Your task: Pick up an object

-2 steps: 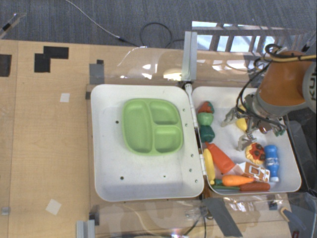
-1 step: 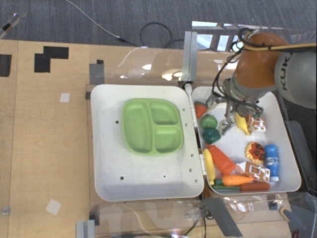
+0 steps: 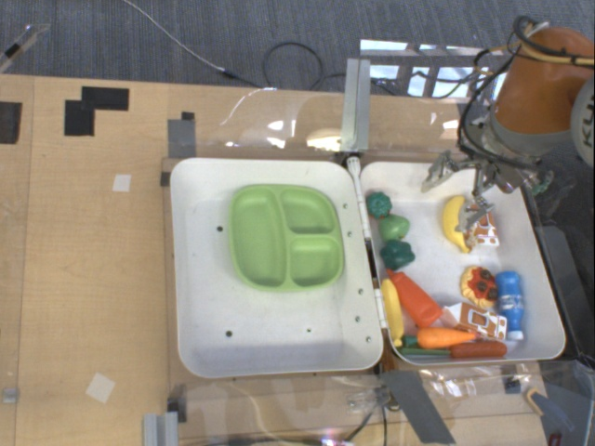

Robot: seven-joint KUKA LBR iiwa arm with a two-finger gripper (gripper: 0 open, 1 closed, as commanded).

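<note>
In the upper right of the frame the two-finger metal gripper hangs spread wide, holding nothing, over the curved yellow plastic banana in the right white bin. One fingertip seems to overlap a small printed carton, so closing may nudge both. Fingertip contact is hard to make out.

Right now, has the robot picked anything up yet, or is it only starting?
Nothing looks picked up yet: the toy food still lies in the right bin, and the green plate sits in the left bin. The gripper hangs low over the banana. Grasping and lifting something is still to do.
</note>
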